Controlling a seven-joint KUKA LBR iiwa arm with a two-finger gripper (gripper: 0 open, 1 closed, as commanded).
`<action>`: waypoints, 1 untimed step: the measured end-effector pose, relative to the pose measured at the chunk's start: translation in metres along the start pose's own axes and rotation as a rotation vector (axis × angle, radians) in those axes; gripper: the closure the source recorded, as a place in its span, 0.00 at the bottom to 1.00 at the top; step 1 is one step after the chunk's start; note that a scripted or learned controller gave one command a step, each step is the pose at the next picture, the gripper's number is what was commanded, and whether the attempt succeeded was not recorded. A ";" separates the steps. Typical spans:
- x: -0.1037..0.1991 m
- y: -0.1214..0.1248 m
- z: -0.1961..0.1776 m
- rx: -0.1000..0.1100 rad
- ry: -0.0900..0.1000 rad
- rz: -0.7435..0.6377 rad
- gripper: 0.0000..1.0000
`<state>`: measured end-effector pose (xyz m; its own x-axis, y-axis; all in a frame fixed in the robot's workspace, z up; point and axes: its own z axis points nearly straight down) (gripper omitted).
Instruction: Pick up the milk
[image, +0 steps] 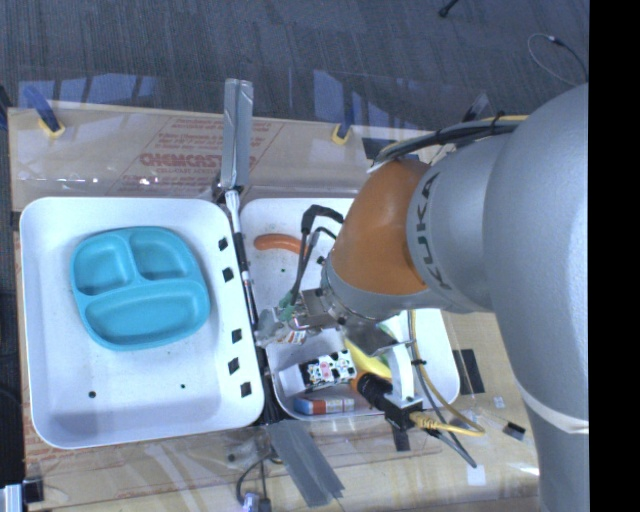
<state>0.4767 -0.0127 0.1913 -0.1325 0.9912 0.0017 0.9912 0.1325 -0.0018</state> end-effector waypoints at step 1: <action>0.049 0.013 -0.033 -0.002 -0.002 -0.272 1.00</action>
